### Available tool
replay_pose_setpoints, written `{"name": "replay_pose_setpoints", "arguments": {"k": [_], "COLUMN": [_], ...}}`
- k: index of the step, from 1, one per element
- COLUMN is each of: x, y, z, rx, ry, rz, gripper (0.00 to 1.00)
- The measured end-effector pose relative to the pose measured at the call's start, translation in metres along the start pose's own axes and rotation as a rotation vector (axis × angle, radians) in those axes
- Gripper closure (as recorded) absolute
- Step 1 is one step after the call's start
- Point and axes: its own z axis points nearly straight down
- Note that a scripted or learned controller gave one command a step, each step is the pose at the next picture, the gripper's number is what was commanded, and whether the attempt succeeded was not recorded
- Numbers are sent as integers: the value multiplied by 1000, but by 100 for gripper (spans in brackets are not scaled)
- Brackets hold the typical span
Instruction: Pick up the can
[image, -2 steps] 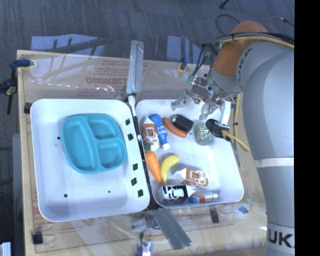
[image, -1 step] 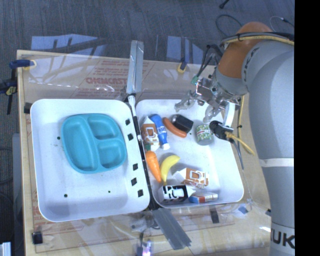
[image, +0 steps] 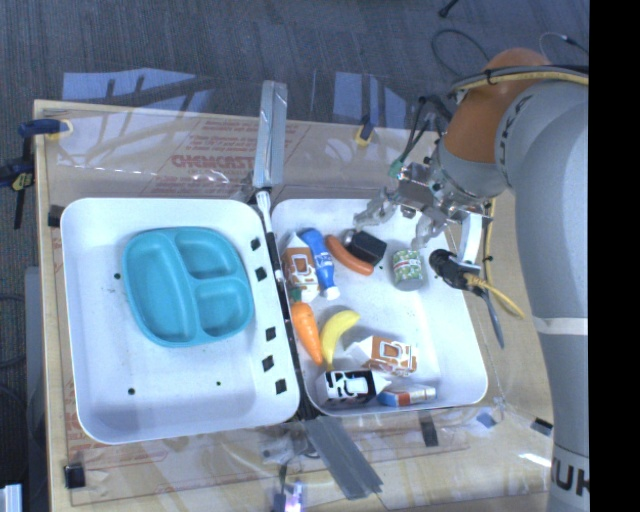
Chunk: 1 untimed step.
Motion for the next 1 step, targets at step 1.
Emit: {"name": "replay_pose_setpoints", "arguments": {"k": [1], "x": [-10], "y": [-35], "z": [-19], "rx": [-2], "ry": [0], "rz": [14], "gripper": [0]}}
